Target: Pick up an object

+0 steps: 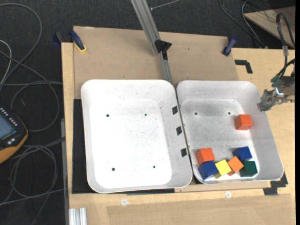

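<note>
The right bin [225, 90] holds several small blocks. One orange block [243, 121] lies alone near its right wall. Along the front wall sits a cluster: an orange block [205, 154], a blue block [207, 169], a yellow block [223, 167], a smaller orange block [236, 163], another blue block [242, 153] and a dark green block [249, 168]. My gripper [268, 100] hangs at the far right, over the right bin's right rim, up and to the right of the lone orange block. I see nothing held in it.
The left bin [93, 125] stands beside the right one, black clips between them. A slanted metal rail [150, 27] crosses the back of the bench. Blue clamps [77, 40] [229, 45] sit on the back corners. Cables and a handheld device [9, 130] lie on the floor at left.
</note>
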Robot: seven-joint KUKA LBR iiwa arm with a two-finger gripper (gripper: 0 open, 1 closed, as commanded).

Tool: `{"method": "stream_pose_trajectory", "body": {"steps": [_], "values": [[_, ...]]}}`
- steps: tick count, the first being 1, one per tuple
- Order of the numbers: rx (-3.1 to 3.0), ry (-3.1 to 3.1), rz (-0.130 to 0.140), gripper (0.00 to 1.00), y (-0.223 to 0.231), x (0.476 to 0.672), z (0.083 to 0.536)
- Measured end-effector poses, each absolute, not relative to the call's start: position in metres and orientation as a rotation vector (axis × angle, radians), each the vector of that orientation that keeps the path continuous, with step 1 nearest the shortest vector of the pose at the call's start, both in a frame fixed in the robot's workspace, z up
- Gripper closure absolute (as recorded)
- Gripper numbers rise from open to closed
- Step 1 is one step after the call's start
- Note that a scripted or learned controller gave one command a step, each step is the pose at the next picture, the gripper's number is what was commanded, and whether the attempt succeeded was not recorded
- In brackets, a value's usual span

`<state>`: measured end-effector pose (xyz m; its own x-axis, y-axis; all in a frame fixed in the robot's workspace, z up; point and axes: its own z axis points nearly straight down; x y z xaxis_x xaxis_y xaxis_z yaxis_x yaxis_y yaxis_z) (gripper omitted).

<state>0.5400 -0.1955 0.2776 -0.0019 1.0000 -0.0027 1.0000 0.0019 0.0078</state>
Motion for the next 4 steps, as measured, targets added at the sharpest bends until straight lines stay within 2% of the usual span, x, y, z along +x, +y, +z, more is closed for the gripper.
{"method": "stream_pose_trajectory", "body": {"steps": [2, 3, 4], "values": [[2.212, 2.229, 0.005, 1.00, -0.089, 0.559, 0.288], [2.216, 2.233, 0.000, 1.00, -0.032, 0.568, 0.270], [2.213, 2.230, 0.005, 1.00, 0.024, 0.580, 0.273]]}}
